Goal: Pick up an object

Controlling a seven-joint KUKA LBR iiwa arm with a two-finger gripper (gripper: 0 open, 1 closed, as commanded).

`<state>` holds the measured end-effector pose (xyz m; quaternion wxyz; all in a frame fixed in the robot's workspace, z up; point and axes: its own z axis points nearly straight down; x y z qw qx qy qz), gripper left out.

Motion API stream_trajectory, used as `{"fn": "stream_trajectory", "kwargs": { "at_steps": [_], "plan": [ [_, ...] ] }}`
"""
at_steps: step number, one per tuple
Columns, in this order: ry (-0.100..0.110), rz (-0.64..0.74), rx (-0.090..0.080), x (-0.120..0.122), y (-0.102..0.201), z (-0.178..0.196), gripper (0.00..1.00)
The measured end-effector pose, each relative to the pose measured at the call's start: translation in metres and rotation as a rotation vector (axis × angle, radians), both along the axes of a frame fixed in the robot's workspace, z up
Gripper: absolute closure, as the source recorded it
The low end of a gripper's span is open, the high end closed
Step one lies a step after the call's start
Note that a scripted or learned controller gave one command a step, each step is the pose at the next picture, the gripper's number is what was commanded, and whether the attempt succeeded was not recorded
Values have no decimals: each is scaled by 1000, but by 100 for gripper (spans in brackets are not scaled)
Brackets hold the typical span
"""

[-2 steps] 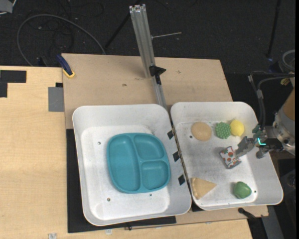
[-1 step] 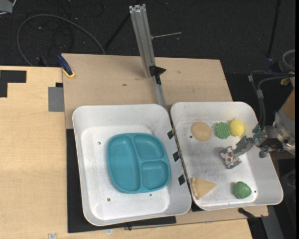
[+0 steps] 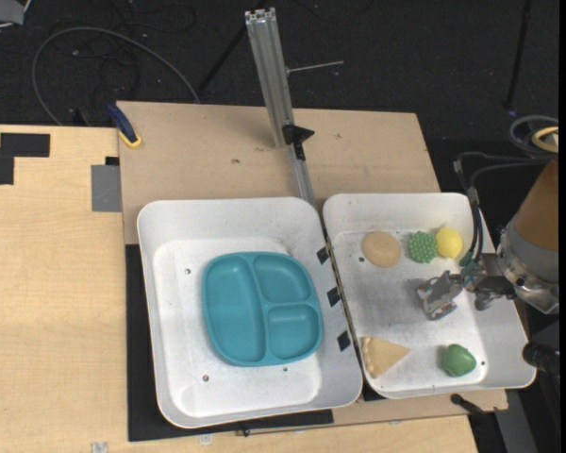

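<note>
We see the gripper low in the right bin, near its middle; we cannot tell how it is set or whether it holds anything. Around it lie a tan ball, a green spiky ball, a lemon, a green pepper and a wedge. A teal tray sits in the left bin.

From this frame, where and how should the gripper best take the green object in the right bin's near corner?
Probably across its rounded middle, coming straight down. The green object sits apart from the tan wedge, so one finger has room on that side. The bin wall lies close on its far side, so the fingers would likely fit better set along the wall than across it. The gripper is above it in the view.
</note>
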<state>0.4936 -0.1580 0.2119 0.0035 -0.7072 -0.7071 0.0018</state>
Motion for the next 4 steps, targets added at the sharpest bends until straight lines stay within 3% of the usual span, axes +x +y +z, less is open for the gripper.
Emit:
{"fn": "stream_trajectory", "kwargs": {
  "at_steps": [2, 3, 4],
  "plan": [
    [-7, -2, -1, 4, -2, -119, 0],
    [-9, -4, 5, 6, -1, -105, 100],
    [-7, -4, -3, 0, -10, -51, 100]
  ]
}}
